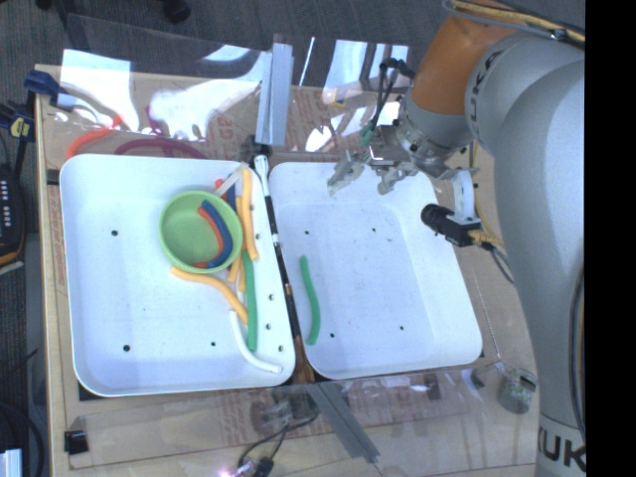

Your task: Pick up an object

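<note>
— Where is the claw [366, 174] right now?

— Over the far edge of the right bin [437, 346], hanging from the grey arm [517, 117] that comes in from the right. Its two fingers are spread apart, and there is only white bin floor between them. It holds nothing.

— And what is there to pick up?

— In the right bin, a single green strip [310, 301], thin and slightly curved, lying flat near the bin's left wall. It is well apart from the claw, toward the near side.

— The left bin?

— The left bin [109, 356] holds a cluster. A green bowl [199, 231] sits upright near the middle, with a blue piece [218, 221] and a red piece [206, 263] inside it; I cannot tell what they are. Orange strips [214, 280] curve beside and under the bowl, a long green strip [250, 306] runs down along the right side, and a white strip [254, 354] ends near the bin's near right corner.

— Do the bins touch?

— They sit side by side on the desk [397, 405], with a dark divider [279, 266] running between them.
</note>
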You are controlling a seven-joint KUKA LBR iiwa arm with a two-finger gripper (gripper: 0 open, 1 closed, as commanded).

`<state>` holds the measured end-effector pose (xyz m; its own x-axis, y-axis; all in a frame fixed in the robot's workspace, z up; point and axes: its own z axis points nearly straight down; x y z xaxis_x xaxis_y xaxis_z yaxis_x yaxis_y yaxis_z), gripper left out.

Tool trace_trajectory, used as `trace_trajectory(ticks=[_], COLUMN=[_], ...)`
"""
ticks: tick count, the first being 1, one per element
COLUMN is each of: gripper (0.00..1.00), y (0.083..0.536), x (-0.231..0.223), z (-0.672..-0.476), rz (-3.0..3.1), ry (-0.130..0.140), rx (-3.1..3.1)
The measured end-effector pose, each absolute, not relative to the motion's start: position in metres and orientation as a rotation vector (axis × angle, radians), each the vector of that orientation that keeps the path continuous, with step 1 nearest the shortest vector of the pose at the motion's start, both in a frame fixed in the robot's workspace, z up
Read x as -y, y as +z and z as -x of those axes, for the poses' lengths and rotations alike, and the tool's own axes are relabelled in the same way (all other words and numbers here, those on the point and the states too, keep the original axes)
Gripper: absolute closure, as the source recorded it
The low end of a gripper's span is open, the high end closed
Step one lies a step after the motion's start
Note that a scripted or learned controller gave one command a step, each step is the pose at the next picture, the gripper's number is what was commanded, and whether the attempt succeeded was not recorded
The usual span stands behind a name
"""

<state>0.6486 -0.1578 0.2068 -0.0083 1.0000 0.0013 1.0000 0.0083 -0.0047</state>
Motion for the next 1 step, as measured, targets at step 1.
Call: trace_trajectory(ticks=[1], gripper=[0.00], y=[0.3138], x=[0.2102], z=[-0.6572], rz=[2.237], ry=[-0.001], rx=[2.207])
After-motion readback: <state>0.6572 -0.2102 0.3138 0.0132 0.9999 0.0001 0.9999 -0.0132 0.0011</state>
